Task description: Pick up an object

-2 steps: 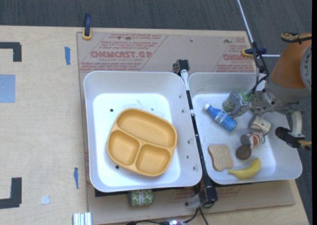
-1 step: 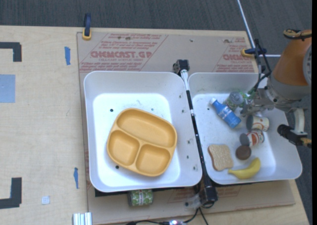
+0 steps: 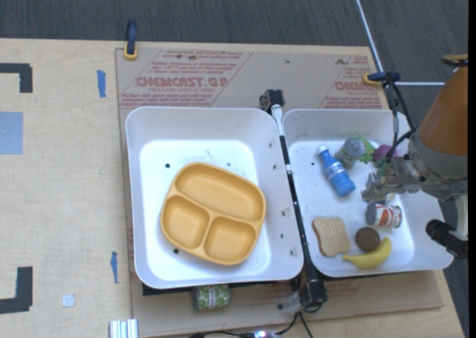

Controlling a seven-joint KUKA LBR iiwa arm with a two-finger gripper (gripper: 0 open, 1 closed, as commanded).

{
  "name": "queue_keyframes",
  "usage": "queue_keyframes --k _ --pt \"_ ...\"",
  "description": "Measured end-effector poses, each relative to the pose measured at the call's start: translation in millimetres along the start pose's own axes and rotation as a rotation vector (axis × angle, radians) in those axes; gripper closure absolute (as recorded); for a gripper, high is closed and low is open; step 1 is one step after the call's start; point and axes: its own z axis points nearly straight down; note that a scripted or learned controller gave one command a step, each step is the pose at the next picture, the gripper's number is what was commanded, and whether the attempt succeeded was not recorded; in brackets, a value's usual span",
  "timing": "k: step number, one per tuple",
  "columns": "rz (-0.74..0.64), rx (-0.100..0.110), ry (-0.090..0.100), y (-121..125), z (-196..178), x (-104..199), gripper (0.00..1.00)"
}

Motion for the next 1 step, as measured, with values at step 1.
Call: queue_keyframes --k 1 --pt "0.001 0.001 0.000 -0.5 0.6 -0.4 0.00"
